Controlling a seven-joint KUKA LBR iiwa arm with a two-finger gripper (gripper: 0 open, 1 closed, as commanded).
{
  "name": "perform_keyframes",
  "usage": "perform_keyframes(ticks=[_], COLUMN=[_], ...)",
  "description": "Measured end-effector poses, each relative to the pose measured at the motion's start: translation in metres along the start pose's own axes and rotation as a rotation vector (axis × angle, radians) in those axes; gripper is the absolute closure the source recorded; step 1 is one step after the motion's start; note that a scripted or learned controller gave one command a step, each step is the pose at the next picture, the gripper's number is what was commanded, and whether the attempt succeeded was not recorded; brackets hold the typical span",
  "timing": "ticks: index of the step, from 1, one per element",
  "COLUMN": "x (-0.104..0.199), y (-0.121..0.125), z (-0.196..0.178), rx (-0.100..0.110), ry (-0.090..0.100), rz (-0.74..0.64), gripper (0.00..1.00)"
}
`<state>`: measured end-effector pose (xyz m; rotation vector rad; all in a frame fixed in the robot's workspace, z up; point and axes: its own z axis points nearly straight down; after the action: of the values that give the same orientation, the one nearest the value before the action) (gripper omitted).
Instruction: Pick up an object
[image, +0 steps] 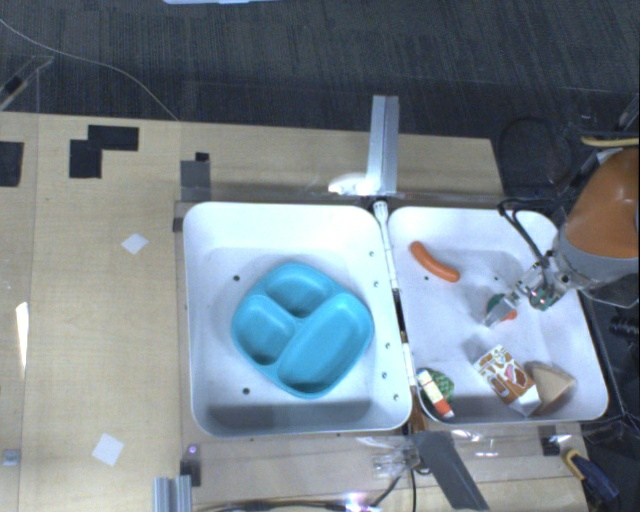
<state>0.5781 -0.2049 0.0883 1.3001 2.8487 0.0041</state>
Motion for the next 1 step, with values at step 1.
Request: perform_keyframes(ticks=[1], x=[-0.0019], y=[0.0024], z=[-0.013], rx=[-0.006], ry=[-0.007], rz=[0.003], gripper=[1.0])
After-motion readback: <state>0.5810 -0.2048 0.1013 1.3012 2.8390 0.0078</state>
